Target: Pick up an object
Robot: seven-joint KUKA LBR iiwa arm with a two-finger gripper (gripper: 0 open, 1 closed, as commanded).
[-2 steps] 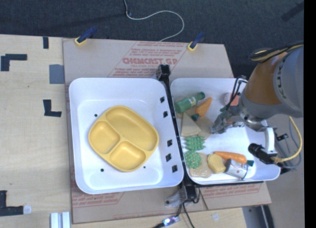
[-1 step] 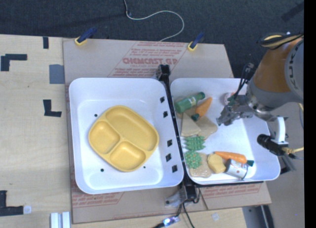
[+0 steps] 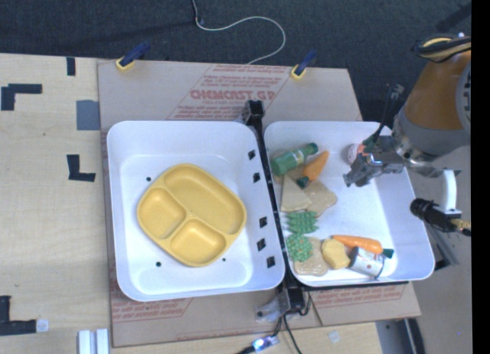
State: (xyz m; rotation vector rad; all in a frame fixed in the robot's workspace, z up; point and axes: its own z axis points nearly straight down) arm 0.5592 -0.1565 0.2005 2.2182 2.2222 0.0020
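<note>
1. The grey two-finger gripper (image 3: 358,175) hangs over the upper right of the right white bin (image 3: 406,257); whether it is clenched or released cannot be told, and nothing shows in its grasp.
2. A green plastic bottle (image 3: 293,158) lies at that bin's upper left, touching an orange carrot-shaped toy (image 3: 315,165).
3. A yellow three-compartment plastic tray (image 3: 191,214) sits in the left white bin (image 3: 126,145).

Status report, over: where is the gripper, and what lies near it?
Gripper low over right bin, upper right part, nothing seen between fingers. Green bottle and carrot lie apart from it. Yellow tray in left bin, untouched.
</note>
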